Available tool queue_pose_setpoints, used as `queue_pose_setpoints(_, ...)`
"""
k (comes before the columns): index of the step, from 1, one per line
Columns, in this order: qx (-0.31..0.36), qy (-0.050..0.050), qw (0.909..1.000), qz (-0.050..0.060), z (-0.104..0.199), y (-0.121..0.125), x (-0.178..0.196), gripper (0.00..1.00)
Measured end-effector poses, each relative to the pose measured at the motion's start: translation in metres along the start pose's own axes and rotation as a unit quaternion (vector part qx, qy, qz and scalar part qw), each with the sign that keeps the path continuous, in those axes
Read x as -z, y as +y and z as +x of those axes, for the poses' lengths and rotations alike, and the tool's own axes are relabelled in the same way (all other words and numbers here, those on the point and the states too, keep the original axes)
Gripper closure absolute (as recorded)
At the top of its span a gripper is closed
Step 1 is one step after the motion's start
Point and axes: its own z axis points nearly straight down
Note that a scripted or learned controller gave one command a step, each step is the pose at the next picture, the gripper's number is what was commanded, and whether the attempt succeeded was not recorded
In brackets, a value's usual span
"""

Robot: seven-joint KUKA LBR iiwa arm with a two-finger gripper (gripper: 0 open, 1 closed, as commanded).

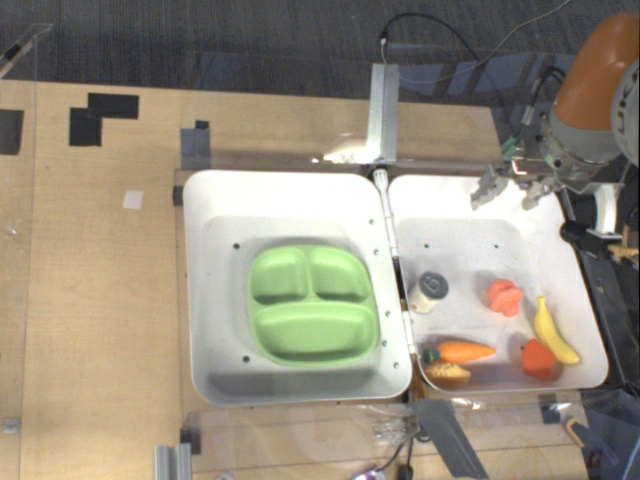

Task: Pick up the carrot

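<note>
My end effector (510,190) hangs over the far edge of the right bin (470,238), fingers spread apart with nothing between them. The carrot (466,351) lies flat near the front wall of the right bin, well apart from the end effector, tip pointing right. Just in front of the carrot, touching or nearly so, sits a small yellow-brown piece (447,372). Right of the carrot: a red item (538,359) and a banana (553,330). Behind the carrot: a small jar (430,290) and a pink item (505,297). The left bin (215,268) holds a green tray (312,303). Both bins rest on the counter (90,298).
</note>
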Motion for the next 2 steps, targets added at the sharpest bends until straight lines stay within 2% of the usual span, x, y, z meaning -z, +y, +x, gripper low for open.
queue_pose_setpoints(1,-0.028,0.0,0.9996,0.001,0.024,-0.076,-0.044,0.0)
queue_pose_setpoints(2,-0.071,0.0,0.9975,0.001,0.054,-0.141,-0.034,0.0)
